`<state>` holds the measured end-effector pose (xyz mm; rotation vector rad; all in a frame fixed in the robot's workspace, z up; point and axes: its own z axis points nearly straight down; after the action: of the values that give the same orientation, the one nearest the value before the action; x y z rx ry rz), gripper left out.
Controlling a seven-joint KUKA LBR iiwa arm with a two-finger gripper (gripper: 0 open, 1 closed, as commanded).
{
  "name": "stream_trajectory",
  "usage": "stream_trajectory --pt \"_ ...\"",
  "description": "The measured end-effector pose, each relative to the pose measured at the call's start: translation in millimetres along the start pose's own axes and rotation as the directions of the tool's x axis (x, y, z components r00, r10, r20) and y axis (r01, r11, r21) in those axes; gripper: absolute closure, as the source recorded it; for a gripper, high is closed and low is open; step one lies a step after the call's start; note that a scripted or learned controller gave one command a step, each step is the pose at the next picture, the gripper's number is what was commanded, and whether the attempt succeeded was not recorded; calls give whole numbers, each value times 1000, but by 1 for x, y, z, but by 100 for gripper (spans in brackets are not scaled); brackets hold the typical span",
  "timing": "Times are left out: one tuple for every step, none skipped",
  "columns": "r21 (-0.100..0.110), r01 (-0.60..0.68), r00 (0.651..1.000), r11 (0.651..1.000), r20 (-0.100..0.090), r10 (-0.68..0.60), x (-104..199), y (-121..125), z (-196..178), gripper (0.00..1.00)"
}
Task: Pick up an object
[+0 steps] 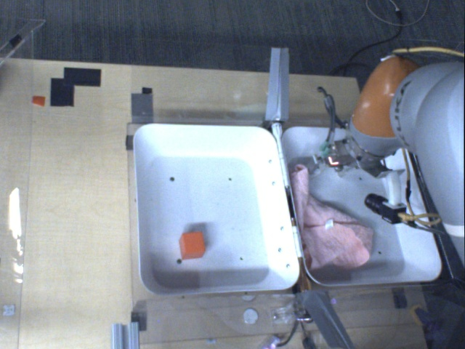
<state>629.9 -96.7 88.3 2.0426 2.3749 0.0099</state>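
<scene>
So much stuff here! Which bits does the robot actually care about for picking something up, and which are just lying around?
Part of the job:
- orange block in the left bin
- pink cloth in the right bin
- robot arm over the right bin

Just lying about:
- black shapes on the bench
- small orange piece beside them

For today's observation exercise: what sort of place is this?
Probably a robotics lab test bench: a grey robot arm reaches over two white bins, holding an orange block and a pink cloth.
</scene>
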Motion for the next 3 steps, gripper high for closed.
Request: stream_trajectory --pt "1 58 998 998 0 -58 -29 -16 -76 0" --pt "-4 208 978 978 1 -208 8 -24 -2 0" --pt "-4 208 978 978 1 -208 8 -24 -2 0"
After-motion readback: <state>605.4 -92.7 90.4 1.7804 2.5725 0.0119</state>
